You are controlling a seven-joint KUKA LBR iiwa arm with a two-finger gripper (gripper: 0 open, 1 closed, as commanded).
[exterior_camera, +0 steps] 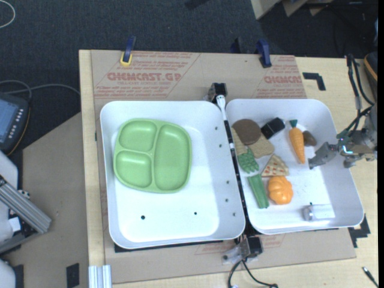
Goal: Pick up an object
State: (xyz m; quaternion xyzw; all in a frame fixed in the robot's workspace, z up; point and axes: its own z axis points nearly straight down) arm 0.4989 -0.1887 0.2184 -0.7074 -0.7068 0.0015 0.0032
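Note:
The right bin (327, 188) holds several toy foods. An orange carrot (296, 144) lies near its far right, with a small brown piece (309, 138) beside it. A black block (272, 127) and a brown round piece (246, 131) sit at the back. A green leafy piece (247, 160), a triangular sandwich slice (275, 167), a long green pod (258, 189) and an orange pepper (280, 190) lie along the bin's left-centre. A pale cylinder (317, 212) rests at the front. My gripper (321, 155) hangs over the bin's right side, just right of the carrot, with nothing visibly held.
The left bin (180, 218) carries a green divided plate (153, 155) in its back half. A hinge strip (231, 161) runs between the bins. Clamps (126, 57) stand at the bench's back edge, and cables hang at the right.

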